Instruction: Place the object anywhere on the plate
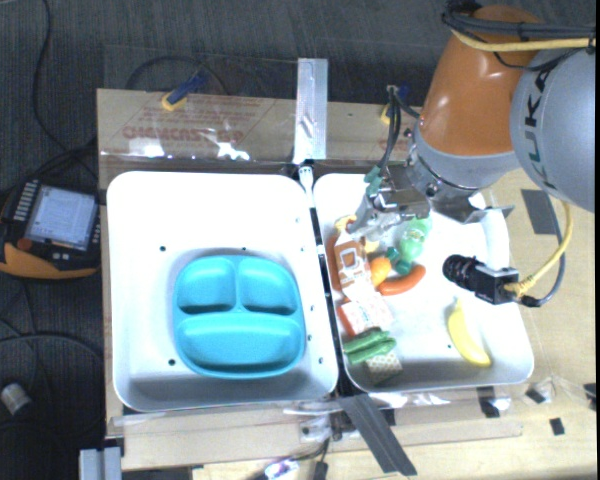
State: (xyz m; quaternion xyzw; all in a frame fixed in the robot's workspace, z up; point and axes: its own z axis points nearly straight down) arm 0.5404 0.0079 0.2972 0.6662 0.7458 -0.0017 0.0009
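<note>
Arm (500,78): grey with an orange band, white letters "KU" legible on the grey casing at the upper right.
Hand (388,210): hung low over the far left part of the right bin (500,363), above the heap of toy food; cannot tell how far open or whether anything was gripped.
Green object (414,234): just beside the hand, on its near right.
Orange carrot-like piece (400,282): just below the hand, nearer the camera.
White-and-orange carton (348,264): below and left of the hand, against the bin's left wall; print too small to read.
Green pickle-like piece (368,346): well below the hand, near the bin's front.
Banana (466,336): down and right of the hand, apart from the heap.
Plate (240,313): blue, three compartments, in the left bin (140,218), well left of the hand, nothing on it.
Worktop (210,123): red printing behind the left bin, unreadable.
</note>
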